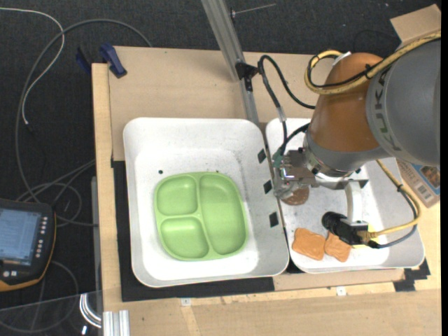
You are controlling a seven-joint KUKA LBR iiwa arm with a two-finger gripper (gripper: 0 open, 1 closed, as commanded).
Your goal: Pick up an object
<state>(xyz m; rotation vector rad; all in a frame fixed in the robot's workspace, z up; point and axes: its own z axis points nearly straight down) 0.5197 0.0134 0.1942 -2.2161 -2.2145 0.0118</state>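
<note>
Gripper [285, 176]: low in right bin [395, 261], close by its left wall. Open or closed: cannot tell, the wrist hides it.
Disc [299, 197]: nearest piece, in the same bin. Sits just beside the gripper, toward the view's lower right, partly covered by it. Contact: cannot tell.
Disc, look: round, dull brown, seems flat. No long axis to line up on.
Orange block [309, 243]: further from the gripper, same direction. Squarish, soft-edged.
Second block [337, 248]: touching or nearly touching the first, on its far side from the gripper.
Judgement: disc is the likely target; a small shift toward it should centre the gripper. The wall is close, so the approach is tight.
</note>
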